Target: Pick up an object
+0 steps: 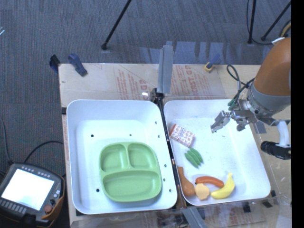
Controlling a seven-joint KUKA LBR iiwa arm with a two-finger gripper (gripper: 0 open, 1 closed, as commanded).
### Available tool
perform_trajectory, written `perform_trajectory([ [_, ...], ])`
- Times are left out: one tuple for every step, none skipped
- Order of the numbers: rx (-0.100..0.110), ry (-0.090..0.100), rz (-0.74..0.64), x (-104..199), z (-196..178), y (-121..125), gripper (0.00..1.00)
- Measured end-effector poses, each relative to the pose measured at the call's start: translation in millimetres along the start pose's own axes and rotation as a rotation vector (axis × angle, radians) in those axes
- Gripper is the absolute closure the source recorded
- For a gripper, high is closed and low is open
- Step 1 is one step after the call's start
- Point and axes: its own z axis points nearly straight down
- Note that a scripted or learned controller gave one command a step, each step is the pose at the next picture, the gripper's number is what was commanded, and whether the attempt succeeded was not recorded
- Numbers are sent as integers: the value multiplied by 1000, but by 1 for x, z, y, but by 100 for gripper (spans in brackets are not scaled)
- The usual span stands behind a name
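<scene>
Right bin: tool hovering over its upper area, finger spread impossible to tell. Patterned packet lying left of and below tool; green bean pods below; sausage and banana resting near front wall, well apart from tool.

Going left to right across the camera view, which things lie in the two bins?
Green divided plate → red-and-white packet → green pea pods → yellow banana.
</scene>
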Motion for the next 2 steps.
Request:
perform_trajectory([
  [12, 2, 29, 36, 123, -15, 0],
  [1, 0, -40, 61, 129, -24, 0],
])
